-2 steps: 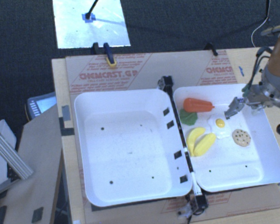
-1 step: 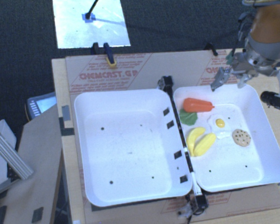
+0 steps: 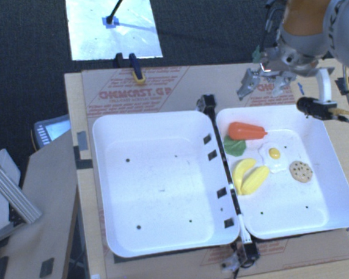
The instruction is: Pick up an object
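The right bin [image 3: 329, 213] holds a carrot [image 3: 246, 131] with a green top [image 3: 234, 146], a yellow banana [image 3: 250, 176], a fried egg [image 3: 273, 155] and a round cookie [image 3: 300, 171]. All lie in the bin's far half. My gripper [image 3: 266, 83] hangs above the bin's far rim, behind the carrot, raised well off the objects. Nothing shows between its fingers.
The left bin [image 3: 116, 233] sits beside the right one, joined by a black-clipped divider [image 3: 221, 162]. A yellow and blue clamp [image 3: 136, 69] stands at the bench's far edge. A foil sheet [image 3: 113, 24] lies beyond. Cables [image 3: 344, 113] run at the right.
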